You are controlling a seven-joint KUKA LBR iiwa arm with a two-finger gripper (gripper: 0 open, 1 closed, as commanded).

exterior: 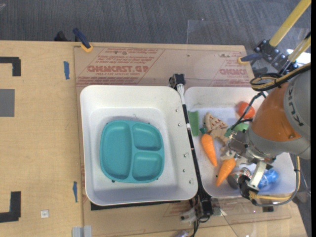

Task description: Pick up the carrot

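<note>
Where my arm (276, 122) comes in across the right edge of the right bin (217, 95), my pincer (236, 153) hangs over the bin's middle, toward its front edge. I cannot tell how wide it stands or whether it has hold of anything. The first carrot (209, 149) lies slantwise near the left wall, apart from my pincer. The second carrot (225, 171) lies just beside my pincer, its thin end toward the front edge. A green block (193, 123) rests by the left wall, with a tan piece (215, 123) near it. An orange ball (245, 110) sits toward the back edge and a blue thing (267, 179) near the front right corner. Bare floor shows along the back edge. The left bin (91, 132) carries a teal divided plate (132, 151) in its middle, with bare floor on all sides of it.
</note>
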